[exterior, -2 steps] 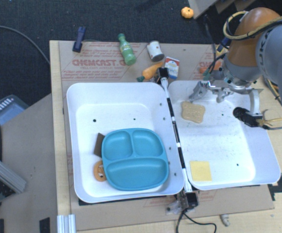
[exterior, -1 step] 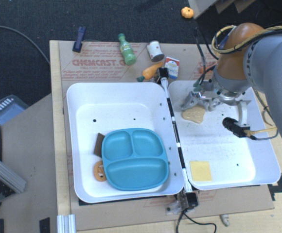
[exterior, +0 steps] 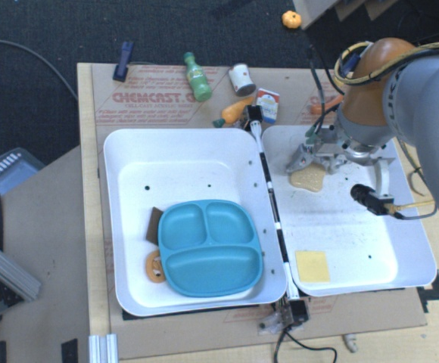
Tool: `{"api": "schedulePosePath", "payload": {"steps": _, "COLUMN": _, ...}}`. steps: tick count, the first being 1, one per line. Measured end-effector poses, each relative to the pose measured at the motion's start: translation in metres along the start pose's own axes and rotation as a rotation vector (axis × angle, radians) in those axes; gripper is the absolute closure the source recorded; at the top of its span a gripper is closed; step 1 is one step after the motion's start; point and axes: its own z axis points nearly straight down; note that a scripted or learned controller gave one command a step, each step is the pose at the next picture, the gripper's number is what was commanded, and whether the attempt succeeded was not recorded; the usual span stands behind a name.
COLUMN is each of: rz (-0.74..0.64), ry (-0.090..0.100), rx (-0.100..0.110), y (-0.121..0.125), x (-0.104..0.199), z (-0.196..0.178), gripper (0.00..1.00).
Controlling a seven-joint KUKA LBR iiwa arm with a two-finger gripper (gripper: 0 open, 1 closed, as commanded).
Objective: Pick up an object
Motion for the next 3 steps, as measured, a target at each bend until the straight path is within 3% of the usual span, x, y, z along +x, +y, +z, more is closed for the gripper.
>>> {"api": "schedulePosePath", "payload": {"steps": 1, "rz": -0.001, "ry": 0.0, "rx": -0.001, "y": 0.0031, "x": 0.0122, "z": 0.0001, "gripper": 0.0}}
{"api": "schedulePosePath", "payload": {"steps": 3, "rz": 0.0, "ry": 0.001, "rx": 0.002, "y": -0.0045, "x": 0.0037, "z": 0.0002, "gripper": 0.0}}
